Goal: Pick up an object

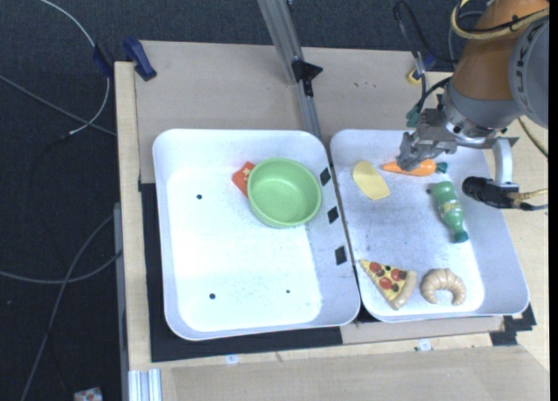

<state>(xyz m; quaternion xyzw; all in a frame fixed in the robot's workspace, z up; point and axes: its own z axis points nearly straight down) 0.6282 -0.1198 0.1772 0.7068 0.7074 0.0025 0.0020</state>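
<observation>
Camera view: nearest in the right white bin [510, 290] lie a pizza slice toy [387, 281] and tan plastic croissant [443, 286], then a green toy bottle [448, 209] and yellow wedge [371, 181]. Farthest back, the end effector [425, 151] sits on the orange toy carrot [410, 166], seemingly touching; whether it grips, I cannot tell. A green plastic bowl [283, 192] occupies the left bin [187, 242].
</observation>
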